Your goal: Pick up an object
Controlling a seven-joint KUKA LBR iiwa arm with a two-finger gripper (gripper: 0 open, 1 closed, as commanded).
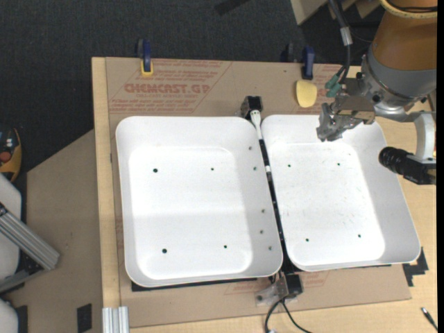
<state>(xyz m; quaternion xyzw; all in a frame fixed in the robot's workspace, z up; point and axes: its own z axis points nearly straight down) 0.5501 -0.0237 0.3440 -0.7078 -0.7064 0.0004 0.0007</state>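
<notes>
A small pale yellow object (306, 93) lies on the brown board just behind the right bin's far left corner, outside both bins. My gripper (331, 130) hangs over the far edge of the right bin (388, 255), a little to the right of and nearer than the yellow object. I see nothing held at its tip. The grey arm with its orange band (409, 9) comes in from the upper right.
The left bin (128, 207) sits beside the right one, with a black strip (267, 175) along their shared edge. A black cylinder (406, 164) juts in at the right bin's right rim. Blue-and-yellow clamps (145, 56) (308, 61) hold the board's far edge.
</notes>
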